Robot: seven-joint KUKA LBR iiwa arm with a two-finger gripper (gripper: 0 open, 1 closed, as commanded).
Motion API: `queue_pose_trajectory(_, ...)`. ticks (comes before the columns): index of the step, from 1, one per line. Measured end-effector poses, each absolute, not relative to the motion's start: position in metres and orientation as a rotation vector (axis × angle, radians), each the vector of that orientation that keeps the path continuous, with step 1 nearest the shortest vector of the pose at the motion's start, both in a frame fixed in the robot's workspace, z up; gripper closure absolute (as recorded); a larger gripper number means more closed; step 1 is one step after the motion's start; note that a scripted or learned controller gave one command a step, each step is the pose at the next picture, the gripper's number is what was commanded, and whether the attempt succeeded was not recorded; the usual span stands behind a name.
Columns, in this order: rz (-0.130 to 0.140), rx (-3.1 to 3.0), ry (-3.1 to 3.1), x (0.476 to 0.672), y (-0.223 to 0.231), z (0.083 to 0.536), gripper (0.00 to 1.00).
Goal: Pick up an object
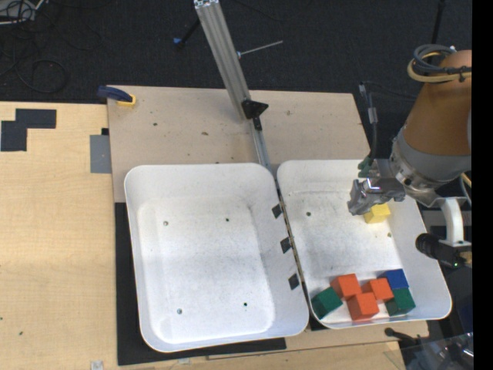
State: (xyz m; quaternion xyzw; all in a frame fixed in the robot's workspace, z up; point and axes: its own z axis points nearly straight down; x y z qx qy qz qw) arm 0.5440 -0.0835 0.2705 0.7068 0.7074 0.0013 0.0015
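Observation:
My gripper (pixel 368 201) hangs over the upper right part of the right bin (pixel 339 230). A small yellow block (pixel 377 214) shows right under its lower right side, partly covered by the gripper's metal body. I cannot tell whether the block is touched or merely beneath. At the bin's front right corner lies a cluster of blocks: three orange blocks (pixel 363 305), two green blocks (pixel 327 302) and a blue block (pixel 396 278).
The left bin (pixel 200 253) lies beside the right one, with a divider with black clips (pixel 283 243) between them. A slanted aluminium bar (pixel 227 56) rises behind the bins. The arm's grey and orange body (pixel 439 129) fills the right side.

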Motion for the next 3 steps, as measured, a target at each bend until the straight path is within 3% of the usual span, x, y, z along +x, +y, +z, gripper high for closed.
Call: queue_pose_trajectory(3,-0.001,2.219,2.226,0.61,0.057,0.269,1.0)
